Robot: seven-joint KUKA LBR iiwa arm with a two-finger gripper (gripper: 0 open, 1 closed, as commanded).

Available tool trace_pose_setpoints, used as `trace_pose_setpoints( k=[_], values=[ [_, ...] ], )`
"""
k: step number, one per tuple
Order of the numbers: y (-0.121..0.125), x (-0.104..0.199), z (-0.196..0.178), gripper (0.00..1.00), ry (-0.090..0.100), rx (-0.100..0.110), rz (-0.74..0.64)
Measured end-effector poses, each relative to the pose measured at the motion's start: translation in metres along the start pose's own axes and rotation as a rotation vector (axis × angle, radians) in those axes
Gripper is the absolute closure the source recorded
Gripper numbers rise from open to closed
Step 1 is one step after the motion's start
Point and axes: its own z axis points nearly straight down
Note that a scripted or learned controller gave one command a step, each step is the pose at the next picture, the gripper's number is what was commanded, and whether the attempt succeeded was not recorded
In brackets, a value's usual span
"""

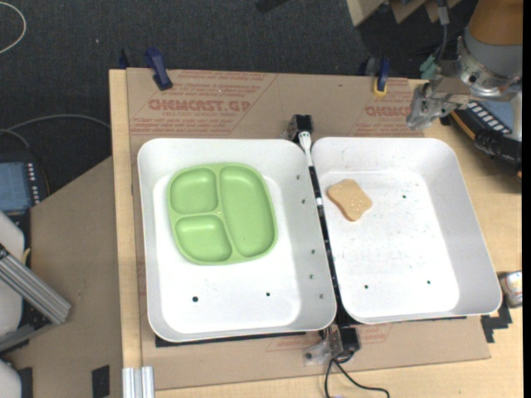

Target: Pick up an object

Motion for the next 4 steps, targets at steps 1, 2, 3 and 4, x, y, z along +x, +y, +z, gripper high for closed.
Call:
trace_pose_setpoints(
  k=[1,2,3,4],
  values=[
    [-0.004,0.120,0.032,1.00,0.009,0.013,-0.009],
    [-0.066,0.165,-0.004,1.00,0.007,0.010,-0.004],
    [-0.105,0.204,-0.032,1.00,0.007,0.010,-0.004],
    [-0.091,0.262,-0.008,1.00,0.005,0.009,-0.003]
  ],
)
